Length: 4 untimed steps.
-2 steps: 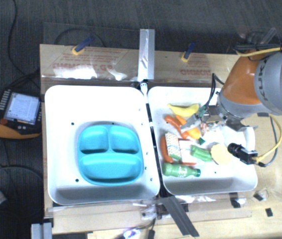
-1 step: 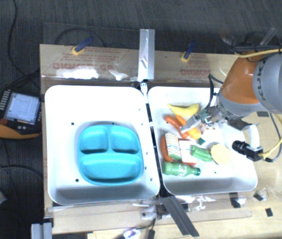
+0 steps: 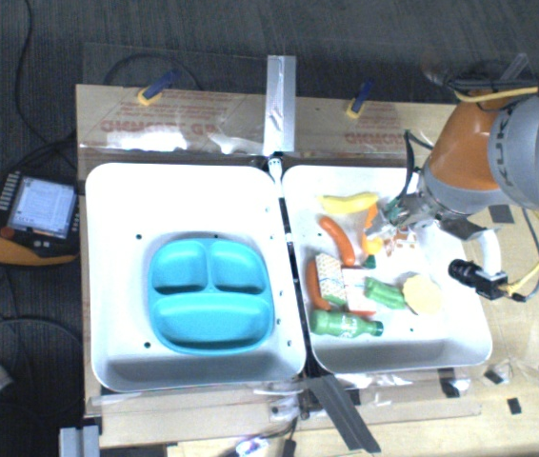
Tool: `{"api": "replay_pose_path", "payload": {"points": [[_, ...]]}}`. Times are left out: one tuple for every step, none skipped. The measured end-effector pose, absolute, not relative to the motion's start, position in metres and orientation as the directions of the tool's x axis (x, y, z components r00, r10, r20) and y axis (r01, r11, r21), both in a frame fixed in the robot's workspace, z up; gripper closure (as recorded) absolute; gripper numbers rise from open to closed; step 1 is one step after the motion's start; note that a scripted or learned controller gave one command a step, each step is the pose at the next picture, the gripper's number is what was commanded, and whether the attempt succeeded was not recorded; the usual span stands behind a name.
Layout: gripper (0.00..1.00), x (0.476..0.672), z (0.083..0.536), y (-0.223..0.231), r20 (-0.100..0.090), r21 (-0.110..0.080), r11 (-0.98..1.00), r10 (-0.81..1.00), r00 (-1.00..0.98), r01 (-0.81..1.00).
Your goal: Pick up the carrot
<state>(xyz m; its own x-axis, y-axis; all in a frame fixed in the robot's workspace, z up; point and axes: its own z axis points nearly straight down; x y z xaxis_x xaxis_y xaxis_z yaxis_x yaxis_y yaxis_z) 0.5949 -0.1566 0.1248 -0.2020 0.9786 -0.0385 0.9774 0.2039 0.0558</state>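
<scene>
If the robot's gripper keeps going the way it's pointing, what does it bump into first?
The gripper points left and down into the right bin. Going on, it would probably meet the carrot first, beside the banana. Depth is hard to judge, so it might hit the bin floor first.

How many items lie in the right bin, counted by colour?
Orange: 3
Green: 2
Yellow: 1
Cream: 1
Patterned box: 1
Total: 8
</scene>
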Motion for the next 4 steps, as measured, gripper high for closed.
{"api": "replay_pose_path", "payload": {"points": [[1.00,0.595,0.131,-0.156,-0.035,0.054,0.203,0.979,-0.202,0.978],[0.00,0.595,0.131,-0.156,-0.035,0.054,0.203,0.979,-0.202,0.978],[0.00,0.613,0.120,-0.165,-0.028,0.039,0.248,0.969,-0.247,0.968],[0.00,0.625,0.111,-0.161,-0.026,0.034,0.225,0.974,-0.225,0.974]]}}
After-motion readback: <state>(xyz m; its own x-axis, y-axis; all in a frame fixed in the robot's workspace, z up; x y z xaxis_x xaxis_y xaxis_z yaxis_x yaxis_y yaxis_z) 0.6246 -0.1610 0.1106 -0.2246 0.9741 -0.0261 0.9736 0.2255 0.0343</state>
